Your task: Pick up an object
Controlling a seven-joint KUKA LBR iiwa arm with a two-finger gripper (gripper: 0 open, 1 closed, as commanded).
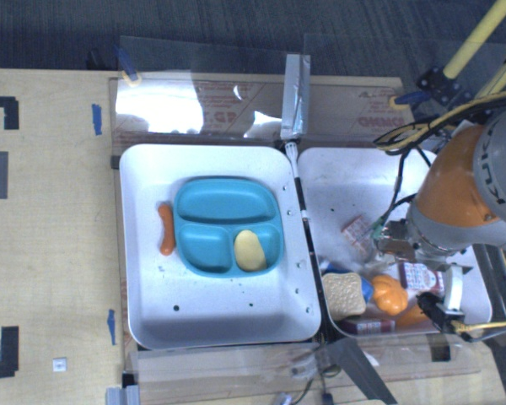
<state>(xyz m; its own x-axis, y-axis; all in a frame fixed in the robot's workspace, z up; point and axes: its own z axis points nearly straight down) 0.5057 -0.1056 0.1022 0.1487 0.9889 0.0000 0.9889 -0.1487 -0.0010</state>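
Note:
My gripper (379, 241) hangs low over the middle of the right bin (337, 175), under the grey and orange arm. A small clear wrapper with pink print (355, 228) lies right at its left side, touching or nearly so. In front of the gripper sit an orange ball-like fruit (390, 295), a tan textured square (343, 294) and a small blue piece (367, 291) between them. A red and white packet (417, 275) lies partly under the wrist.
The left bin (143, 226) holds a blue divided tray (228, 224) with a yellow oval (250, 250) in its lower right compartment. An orange stick (166, 229) lies beside the tray's left edge. A dark bar (367, 327) rests along the right bin's front wall.

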